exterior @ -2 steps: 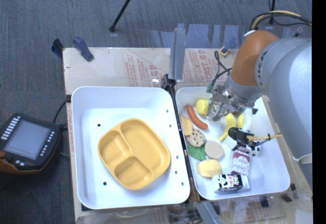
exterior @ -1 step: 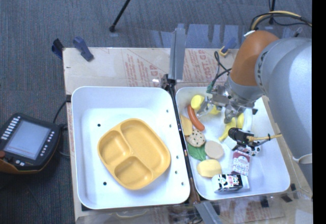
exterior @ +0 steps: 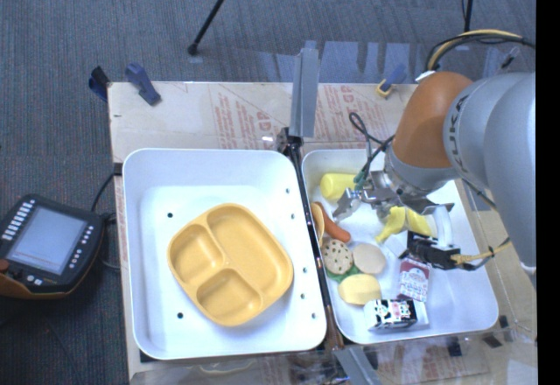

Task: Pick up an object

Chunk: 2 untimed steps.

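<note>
The right bin (exterior: 464,304) holds several toy foods: a yellow pear-like piece (exterior: 337,185) at the back left, an orange carrot (exterior: 335,228), a brown cookie (exterior: 335,256), a tan disc (exterior: 368,258), a yellow lemon shape (exterior: 359,289), a banana (exterior: 405,220), a red-and-white carton (exterior: 413,278) and a black-and-white carton (exterior: 393,312). My gripper (exterior: 359,198) hangs low over the bin's back left part, between the yellow pear-like piece and the banana. Nothing shows between its fingers.
The left bin (exterior: 144,191) carries a yellow divided tray (exterior: 229,262). A grey upright post (exterior: 304,99) stands behind the seam between the bins. A pendant with a screen (exterior: 44,243) lies on the floor to the left. Blue clamps (exterior: 142,81) sit on the bench's back edge.
</note>
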Available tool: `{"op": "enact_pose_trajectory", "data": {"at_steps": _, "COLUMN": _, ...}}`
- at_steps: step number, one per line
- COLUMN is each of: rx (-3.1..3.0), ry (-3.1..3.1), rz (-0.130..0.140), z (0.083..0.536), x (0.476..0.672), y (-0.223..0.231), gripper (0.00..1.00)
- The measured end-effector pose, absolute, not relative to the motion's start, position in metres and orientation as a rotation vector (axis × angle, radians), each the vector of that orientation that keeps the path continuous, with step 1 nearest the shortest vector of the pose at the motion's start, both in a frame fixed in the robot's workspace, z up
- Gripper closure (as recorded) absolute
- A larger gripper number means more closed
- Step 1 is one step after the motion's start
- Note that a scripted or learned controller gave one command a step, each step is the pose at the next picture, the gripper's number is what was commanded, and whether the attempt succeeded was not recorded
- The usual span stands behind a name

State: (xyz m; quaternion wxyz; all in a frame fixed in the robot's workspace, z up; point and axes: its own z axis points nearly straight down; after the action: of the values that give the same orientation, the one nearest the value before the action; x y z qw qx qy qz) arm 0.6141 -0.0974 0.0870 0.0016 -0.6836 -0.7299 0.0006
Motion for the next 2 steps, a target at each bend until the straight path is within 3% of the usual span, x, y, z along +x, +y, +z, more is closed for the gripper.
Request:
{"op": "enact_pose_trajectory", "data": {"at_steps": 1, "rx": -2.153, "ry": -2.298, "rz": -0.005, "z": 0.175, "x": 0.631, "y": -0.162, "gripper": 0.0}}
{"op": "enact_pose_trajectory", "data": {"at_steps": 2, "rx": -2.336, "ry": -2.094, "rz": 0.003, "z": 0.169, "x": 0.619, "y": -0.125, "gripper": 0.0}}
